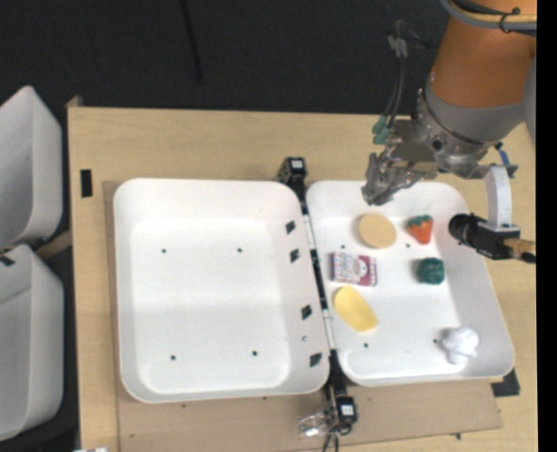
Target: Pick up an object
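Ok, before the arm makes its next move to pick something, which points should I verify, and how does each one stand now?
1. Things to pick lie in the right bin: ok, six of them.
2. Pincer is near a target: ok, in the picture it shows just above the tan disc.
3. Pincer's height over the disc: cannot tell from one slanted view.
4. Room around the disc: ok, it lies apart from the orange-red piece and the pink packet.
5. All things away from the walls: not ok, the white lump sits by the near right corner.
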Controlling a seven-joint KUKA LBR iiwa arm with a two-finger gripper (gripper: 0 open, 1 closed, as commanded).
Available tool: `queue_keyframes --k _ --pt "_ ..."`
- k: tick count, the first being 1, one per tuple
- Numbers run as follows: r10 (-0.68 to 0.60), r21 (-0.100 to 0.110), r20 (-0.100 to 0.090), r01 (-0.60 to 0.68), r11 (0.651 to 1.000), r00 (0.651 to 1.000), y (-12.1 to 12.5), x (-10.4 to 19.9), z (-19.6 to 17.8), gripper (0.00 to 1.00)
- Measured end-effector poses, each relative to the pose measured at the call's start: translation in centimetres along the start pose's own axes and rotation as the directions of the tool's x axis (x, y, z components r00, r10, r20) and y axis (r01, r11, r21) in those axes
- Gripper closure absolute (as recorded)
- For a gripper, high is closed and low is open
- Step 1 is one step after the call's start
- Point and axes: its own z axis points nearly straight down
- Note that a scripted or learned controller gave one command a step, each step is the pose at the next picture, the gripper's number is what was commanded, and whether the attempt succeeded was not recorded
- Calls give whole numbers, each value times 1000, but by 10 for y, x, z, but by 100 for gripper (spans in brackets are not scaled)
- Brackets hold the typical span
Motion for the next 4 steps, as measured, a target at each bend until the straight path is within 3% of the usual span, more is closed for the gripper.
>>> queue_keyframes --k 1,2,4 --pt "2 2 0 -2 1000 1000 0 -3 28 100" --pt "-3 0 -2 3 1000 1000 0 19 12 100" --pt "-1 1 0 1 1000 1000 -3 29 28 100"
